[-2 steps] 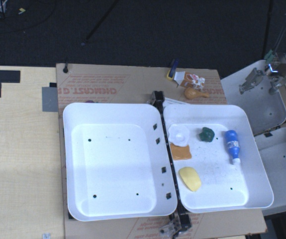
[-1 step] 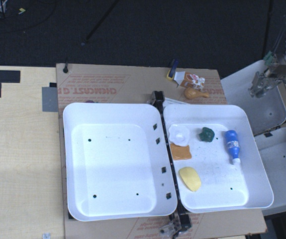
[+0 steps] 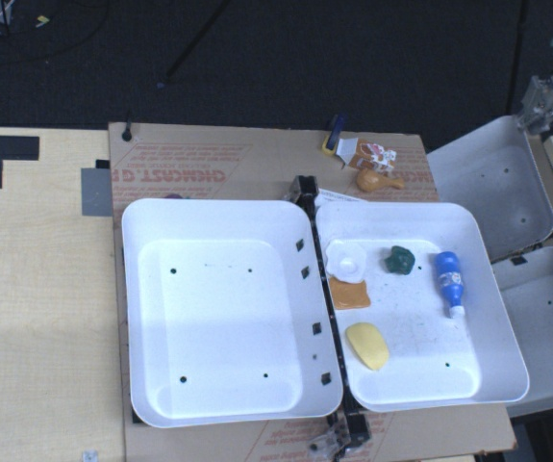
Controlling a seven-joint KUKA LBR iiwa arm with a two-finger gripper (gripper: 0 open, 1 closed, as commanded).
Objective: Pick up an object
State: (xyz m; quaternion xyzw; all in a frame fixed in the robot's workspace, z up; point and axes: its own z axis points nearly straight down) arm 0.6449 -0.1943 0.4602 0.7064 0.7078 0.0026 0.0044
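Observation:
The right bin (image 3: pixel 492 354) holds several small objects. A blue bottle with a white cap (image 3: pixel 449 279) lies near its right wall. A dark green lump (image 3: pixel 400 259) sits left of the bottle. A white round piece (image 3: pixel 345 261) rests by the bin's left wall, with a flat orange-brown square (image 3: pixel 350 295) just in front of it. A yellow oval object (image 3: pixel 367 346) lies nearer the front.
The left bin (image 3: pixel 141 306) stands beside the right one on a cardboard sheet (image 3: pixel 209 166). Behind the right bin, on the cardboard, lie an orange and white toy (image 3: pixel 376 176) and a small blue and yellow item (image 3: pixel 334 136). A grey metal plate (image 3: pixel 492 181) stands at the right.

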